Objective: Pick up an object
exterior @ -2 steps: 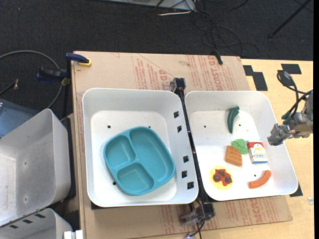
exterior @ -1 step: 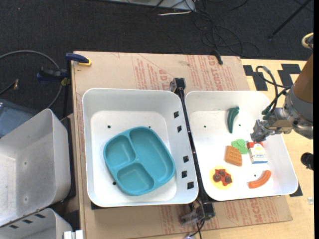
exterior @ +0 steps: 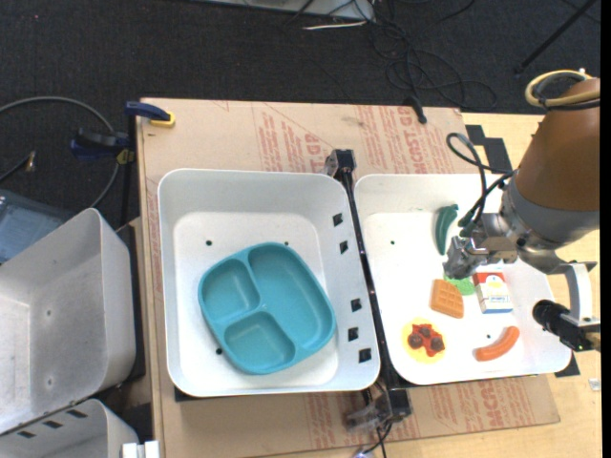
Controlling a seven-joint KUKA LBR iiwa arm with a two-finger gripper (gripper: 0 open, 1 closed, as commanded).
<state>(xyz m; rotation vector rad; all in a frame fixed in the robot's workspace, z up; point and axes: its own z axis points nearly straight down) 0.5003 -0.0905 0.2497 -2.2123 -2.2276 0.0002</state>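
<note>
While the gripper point(exterior: 460, 259) hovers in the right bin point(exterior: 401, 198), its grip impossible to judge, a waffle point(exterior: 446, 299) lies at its six o'clock.

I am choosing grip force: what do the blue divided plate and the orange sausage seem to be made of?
Blue divided plate: probably moulded plastic, with an even colour, a soft sheen and rounded compartment walls.
Orange sausage: likely plastic or rubber toy food, with a smooth, uniform, slightly glossy skin; its hardness cannot be judged.
</note>
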